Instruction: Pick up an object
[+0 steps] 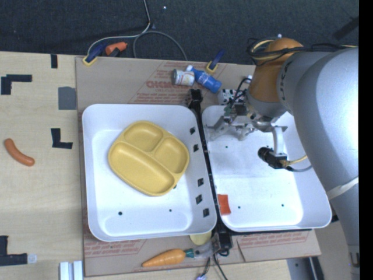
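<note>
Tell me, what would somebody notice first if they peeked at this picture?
Probably the big yellow divided plate lying in the left white bin. Next, the fat grey arm with its orange band reaching in from the right over the right white bin. A toy carrot lies on the bench in front of the bins.

Two white bins sit side by side on the table: the left bin point(93, 156) and the right bin point(291, 212). One yellow divided plate point(148, 156) lies in the left bin. One small orange-red piece point(223, 203) lies in the right bin. One toy carrot point(164, 258) lies at the near edge, one toy sausage point(18, 152) far left, and one blue-and-white bottle point(197, 77) beyond the bins.
</note>
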You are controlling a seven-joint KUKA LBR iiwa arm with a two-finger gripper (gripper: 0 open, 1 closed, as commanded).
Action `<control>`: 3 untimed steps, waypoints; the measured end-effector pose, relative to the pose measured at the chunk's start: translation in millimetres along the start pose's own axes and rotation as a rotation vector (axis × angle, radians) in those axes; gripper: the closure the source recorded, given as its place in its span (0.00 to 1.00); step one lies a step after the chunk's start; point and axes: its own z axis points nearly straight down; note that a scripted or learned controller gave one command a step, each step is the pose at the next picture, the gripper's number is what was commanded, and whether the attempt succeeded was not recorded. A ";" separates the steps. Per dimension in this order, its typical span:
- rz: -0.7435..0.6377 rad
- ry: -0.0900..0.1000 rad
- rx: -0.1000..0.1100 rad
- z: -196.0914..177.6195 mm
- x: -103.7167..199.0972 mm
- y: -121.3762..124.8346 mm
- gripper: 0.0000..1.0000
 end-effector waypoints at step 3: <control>-0.003 -0.002 0.001 1.4 2.9 -79.1 0.00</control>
